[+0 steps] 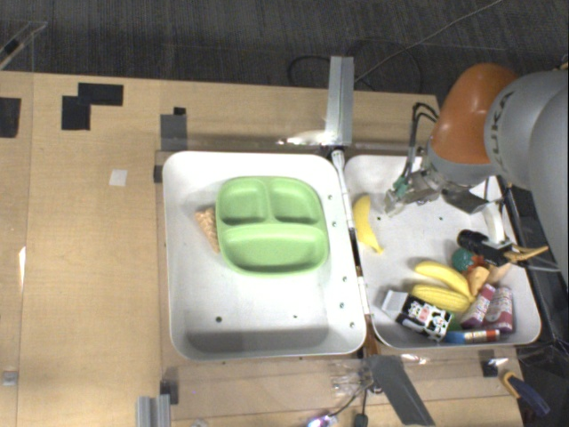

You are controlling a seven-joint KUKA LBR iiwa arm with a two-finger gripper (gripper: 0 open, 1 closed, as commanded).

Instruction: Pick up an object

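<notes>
The step in hand is judged to be the approach: the gripper (pixel 397 194) is seen low over the upper part of the right bin (pixel 532 332), and nothing is seen held in it. Whether it is apart or together cannot be told from this slant.

No 1 object is named by the task. The nearest candidate is the lone banana (pixel 363 222), which lies lengthwise just beside the left wall of the right bin, near the gripper and to its lower left. Bare white floor is seen between the 2.

A short move toward that wall and a descent would be called for next, with the grip set across the banana's narrow width. Because the banana lies so close to the wall, little room is left on that side, and contact with the rim is the risk to be weighed.

More open floor is offered in the middle of the right bin. The lower right corner is crowded: 2 more bananas (pixel 442 281), a black-and-white carton (pixel 422 317), a green ball (pixel 462 259) and some tubes (pixel 493 308) are packed close together, several touching.

In the left bin (pixel 187 327) a green divided plate (pixel 269 223) is seen, with clear floor below it.
</notes>
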